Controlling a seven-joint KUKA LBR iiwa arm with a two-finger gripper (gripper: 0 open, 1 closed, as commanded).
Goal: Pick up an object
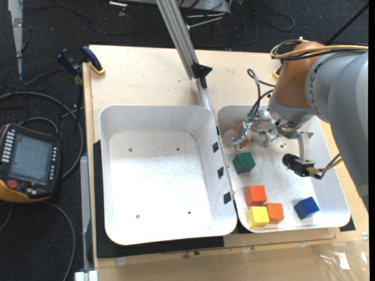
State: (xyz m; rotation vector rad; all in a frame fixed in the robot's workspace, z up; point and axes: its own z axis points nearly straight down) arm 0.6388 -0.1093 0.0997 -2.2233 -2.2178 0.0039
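Blocks are all sitting in the right bin [334,183], so that's where the pickable stuff is: a green block [244,162] toward the bin's 10 o'clock side, a red-orange block [255,195] lower down around 7 o'clock, then a yellow block [257,216] and a smaller orange block [275,212] touching each other right by the bottom rim, and a blue block [306,207] off at about 5 o'clock, apart from the rest. The left bin [117,157] is the bigger looking one, just white floor with a few dark specks. The arm [328,81] comes in from 3 o'clock, and the gripper [249,132] hangs over the right bin's upper part, just at 12 o'clock of the green block. Can't tell from this angle whether it's spread or pinched together, too much clutter around the wrist. A black cable end [296,164] dangles over the bin at roughly 3 o'clock of the green block.
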